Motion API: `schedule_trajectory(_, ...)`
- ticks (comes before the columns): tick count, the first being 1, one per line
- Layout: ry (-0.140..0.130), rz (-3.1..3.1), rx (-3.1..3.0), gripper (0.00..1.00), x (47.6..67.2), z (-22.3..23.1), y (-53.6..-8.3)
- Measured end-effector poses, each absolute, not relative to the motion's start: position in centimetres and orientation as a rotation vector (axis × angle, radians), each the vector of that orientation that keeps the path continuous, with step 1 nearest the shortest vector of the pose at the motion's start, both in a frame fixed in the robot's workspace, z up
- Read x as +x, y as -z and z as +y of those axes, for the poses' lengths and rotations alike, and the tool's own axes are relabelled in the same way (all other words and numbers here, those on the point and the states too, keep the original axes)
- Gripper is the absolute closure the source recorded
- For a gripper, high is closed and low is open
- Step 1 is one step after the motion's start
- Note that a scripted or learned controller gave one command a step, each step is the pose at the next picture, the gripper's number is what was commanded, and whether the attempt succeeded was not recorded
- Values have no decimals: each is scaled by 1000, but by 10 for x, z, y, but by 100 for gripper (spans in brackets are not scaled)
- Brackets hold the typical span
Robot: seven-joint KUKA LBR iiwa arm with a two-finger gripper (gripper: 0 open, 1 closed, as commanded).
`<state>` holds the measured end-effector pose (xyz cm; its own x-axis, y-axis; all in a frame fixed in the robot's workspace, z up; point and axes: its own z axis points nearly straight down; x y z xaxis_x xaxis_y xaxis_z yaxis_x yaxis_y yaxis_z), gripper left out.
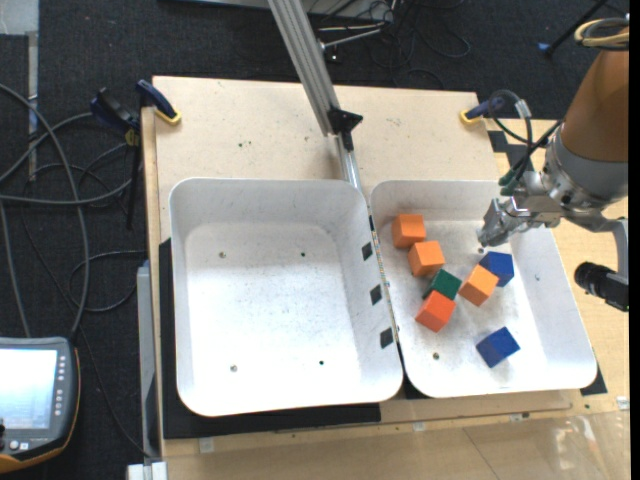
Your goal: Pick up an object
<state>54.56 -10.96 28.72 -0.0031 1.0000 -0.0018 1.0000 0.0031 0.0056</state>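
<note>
Dark carpet strewn with cables surrounds a pale wooden bench (270,128) carrying two shallow white bins. All the blocks sit in the right bin (560,298), loosely clustered near its middle: four orange cubes (408,230), (427,258), (479,284), (435,311), a green cube (443,285), and two blue cubes (497,266), (497,346). The gripper (492,234) hangs just above and beside the far blue cube, likely lined up to descend on it. Whether it is released or clenched cannot be told from this angle, and nothing shows between its tips. The neighbouring orange cube touches that blue one, which could crowd a grasp. The left bin (190,268) lies beyond a metal pole (305,53).
</note>
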Motion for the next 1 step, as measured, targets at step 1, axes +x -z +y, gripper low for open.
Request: schedule_trajectory(1,-3,2228,2212,100,566,-61,-290)
